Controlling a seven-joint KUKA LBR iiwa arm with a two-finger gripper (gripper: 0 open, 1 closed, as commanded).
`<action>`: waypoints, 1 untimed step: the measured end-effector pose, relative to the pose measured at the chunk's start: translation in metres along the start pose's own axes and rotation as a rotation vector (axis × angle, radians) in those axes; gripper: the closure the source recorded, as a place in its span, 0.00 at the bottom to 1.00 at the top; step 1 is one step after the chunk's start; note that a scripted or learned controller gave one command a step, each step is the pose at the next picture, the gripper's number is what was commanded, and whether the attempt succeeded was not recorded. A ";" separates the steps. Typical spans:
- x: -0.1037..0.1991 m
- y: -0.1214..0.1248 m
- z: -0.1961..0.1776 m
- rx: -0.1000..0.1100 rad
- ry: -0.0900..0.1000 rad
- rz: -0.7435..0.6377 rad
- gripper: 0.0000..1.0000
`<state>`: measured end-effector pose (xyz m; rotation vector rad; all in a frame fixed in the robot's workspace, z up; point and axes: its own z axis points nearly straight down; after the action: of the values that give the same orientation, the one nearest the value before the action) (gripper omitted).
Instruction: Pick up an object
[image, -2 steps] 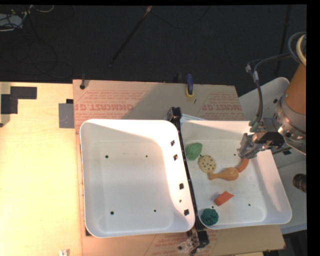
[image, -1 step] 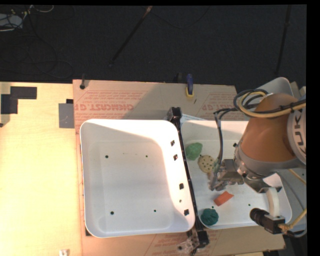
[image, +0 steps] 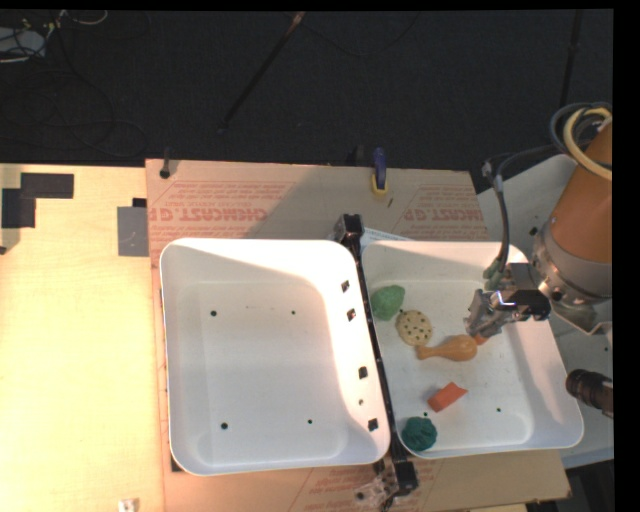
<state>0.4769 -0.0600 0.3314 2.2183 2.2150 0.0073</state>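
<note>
Right bin (image: 540, 425): green lump (image: 388, 299), spotted cookie (image: 413, 326), tan chicken leg (image: 450, 349), orange piece (image: 447, 396), teal ball (image: 419, 433).
My gripper (image: 484, 322): just above the chicken leg; grip state I cannot tell.

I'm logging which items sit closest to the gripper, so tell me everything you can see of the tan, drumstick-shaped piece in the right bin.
The tan drumstick-shaped piece looks like smooth plastic toy food: a rounded bulb at its right end narrowing to a thin stem pointing left. It lies flat on the floor of the right white bin, near the middle. The gripper hangs just above its bulb end; contact cannot be judged. Its stem ends just below the round speckled cookie; whether they touch is unclear.
</note>
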 end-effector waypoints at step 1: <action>0.065 0.000 -0.044 0.007 0.003 -0.008 1.00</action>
<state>0.4763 0.0055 0.3754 2.2147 2.2288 0.0034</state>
